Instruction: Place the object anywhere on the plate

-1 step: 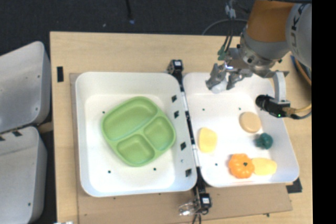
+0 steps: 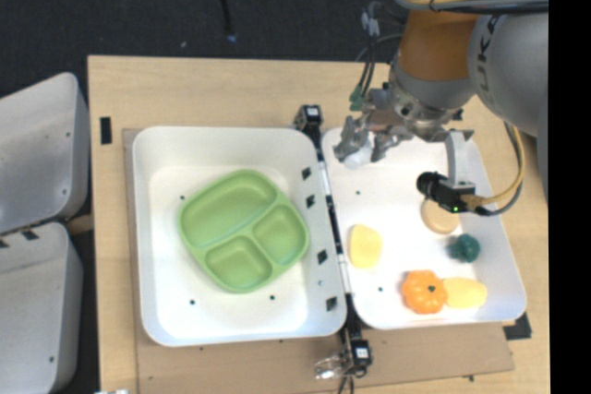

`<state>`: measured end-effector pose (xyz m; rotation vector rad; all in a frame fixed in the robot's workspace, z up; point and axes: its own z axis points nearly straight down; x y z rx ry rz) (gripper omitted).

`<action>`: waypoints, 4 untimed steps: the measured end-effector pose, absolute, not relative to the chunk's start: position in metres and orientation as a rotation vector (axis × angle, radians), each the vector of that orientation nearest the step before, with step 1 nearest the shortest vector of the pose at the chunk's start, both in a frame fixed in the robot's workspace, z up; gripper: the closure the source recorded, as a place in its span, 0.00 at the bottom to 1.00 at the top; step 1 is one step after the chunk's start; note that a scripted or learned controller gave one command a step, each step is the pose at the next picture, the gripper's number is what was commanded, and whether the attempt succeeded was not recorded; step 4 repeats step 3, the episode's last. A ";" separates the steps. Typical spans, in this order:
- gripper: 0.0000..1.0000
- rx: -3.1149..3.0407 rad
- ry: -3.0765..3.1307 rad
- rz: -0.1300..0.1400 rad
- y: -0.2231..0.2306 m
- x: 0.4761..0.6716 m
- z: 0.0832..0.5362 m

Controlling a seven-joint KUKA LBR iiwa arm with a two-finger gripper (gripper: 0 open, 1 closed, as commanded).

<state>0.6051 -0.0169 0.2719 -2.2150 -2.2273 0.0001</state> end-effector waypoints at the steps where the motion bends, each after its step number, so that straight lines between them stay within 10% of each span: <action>1: 1.00 -2.212 -2.228 0.001 0.040 0.588 0.252; 2: 1.00 -2.213 -2.227 0.001 0.082 0.566 0.241; 3: 0.00 -2.220 -2.223 0.000 0.079 0.567 0.241; 4: 0.00 -2.220 -2.223 0.000 0.079 0.567 0.241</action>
